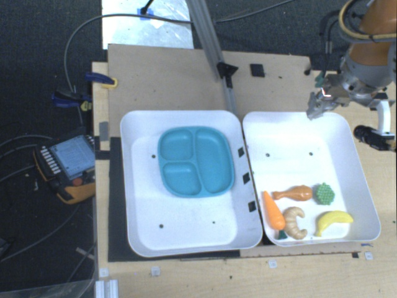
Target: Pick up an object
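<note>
Five toy foods [302, 208] — near corner, well apart from far-rim jaws [315, 110]

Below the grey hand [316, 107], its white bin [298, 141] carries an orange carrot [273, 210], a brown drumstick [294, 194], green broccoli [324, 194], a yellow banana [332, 220] and a tan croissant [295, 222]. Farther off, a blue plate [195, 161] lies on white.

The robot arm [371, 36] is cut off by the top and right edges. Its gripper [316, 107], above the far rim of the right bin [356, 166], is blurred, so its fingertips cannot be made out. The carrot [273, 210] tip is hidden by a small green object [281, 234] too small to identify.
</note>
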